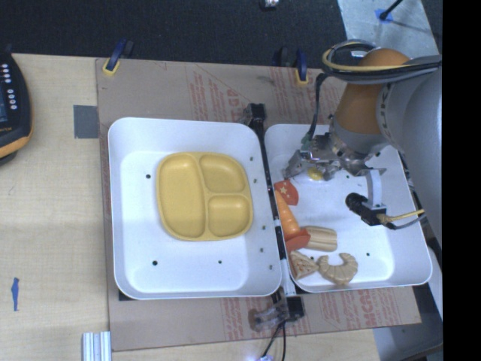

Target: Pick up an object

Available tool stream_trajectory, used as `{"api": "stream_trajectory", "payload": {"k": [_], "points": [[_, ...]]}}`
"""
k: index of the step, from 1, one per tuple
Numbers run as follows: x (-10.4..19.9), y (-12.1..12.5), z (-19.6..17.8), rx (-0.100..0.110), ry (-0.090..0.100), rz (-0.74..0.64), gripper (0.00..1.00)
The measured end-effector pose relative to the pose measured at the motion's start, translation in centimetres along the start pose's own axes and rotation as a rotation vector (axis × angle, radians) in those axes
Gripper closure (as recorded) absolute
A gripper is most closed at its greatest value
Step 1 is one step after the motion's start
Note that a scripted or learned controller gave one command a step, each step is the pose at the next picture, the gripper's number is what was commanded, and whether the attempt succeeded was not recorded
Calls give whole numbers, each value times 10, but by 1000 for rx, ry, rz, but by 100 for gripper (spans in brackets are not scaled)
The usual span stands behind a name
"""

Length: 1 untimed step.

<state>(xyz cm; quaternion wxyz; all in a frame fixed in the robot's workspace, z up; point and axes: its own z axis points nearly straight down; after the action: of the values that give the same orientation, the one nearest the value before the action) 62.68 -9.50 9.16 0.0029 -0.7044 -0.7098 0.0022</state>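
Cardboard [188, 89] covers wooden bench [52, 224] beneath both white bins [120, 201].

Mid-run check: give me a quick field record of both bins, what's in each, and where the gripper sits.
left bin: holds a yellow divided plate, lying flat
right bin: holds toy foods along its left and lower side
orange-red pieces: against the right bin's left wall
tan pieces: lower left of the right bin
gripper: low over the right bin's upper part, beside a small yellow item
grasp: nothing seen held
arm: enters from the right
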Motion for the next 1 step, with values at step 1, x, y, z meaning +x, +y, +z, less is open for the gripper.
{"api": "stream_trajectory", "payload": {"k": [1], "points": [[-25,31,-1,-8,-3,1,0]]}}
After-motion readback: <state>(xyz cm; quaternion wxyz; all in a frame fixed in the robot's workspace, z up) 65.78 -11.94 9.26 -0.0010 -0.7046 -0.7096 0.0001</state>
